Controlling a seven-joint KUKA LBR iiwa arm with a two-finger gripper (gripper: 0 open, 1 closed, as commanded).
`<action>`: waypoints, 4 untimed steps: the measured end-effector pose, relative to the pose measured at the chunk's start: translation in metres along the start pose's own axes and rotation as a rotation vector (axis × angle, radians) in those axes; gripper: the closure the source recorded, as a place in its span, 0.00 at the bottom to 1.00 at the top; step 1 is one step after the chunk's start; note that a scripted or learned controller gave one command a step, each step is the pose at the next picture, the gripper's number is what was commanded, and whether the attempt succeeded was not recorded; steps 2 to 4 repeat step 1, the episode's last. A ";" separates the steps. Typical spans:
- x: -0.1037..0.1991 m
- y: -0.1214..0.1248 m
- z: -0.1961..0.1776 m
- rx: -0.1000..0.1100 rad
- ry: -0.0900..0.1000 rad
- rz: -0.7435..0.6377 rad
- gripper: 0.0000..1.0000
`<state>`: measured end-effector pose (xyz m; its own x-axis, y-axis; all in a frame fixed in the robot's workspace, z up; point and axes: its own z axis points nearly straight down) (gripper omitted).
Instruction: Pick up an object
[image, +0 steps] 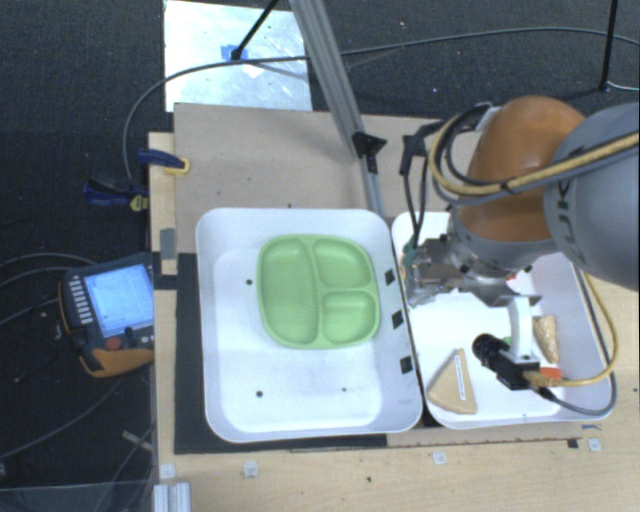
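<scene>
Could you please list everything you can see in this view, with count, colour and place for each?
left bin: 1, white, left half of the bench
right bin: 1, white, beside it, under the arm
divided plate: 1, green, three compartments, in the left bin
wedge: 1, tan, near edge of the right bin
flat piece: 1, tan, right side of the right bin, partly hidden
teach pendant: 1, grey and orange, lit blue screen, left of the bench
clamps: 2, blue, bench's far left corner
arm: 1, grey with orange band, over the right bin
gripper: 1, grey metal, over the right bin's left side
</scene>
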<state>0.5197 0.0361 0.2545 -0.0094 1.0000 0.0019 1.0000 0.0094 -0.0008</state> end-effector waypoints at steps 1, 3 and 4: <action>0.054 -0.011 0.026 0.001 0.001 -0.001 1.00; 0.054 -0.011 0.026 0.001 0.001 -0.001 1.00; 0.054 -0.011 0.026 0.001 0.001 -0.001 1.00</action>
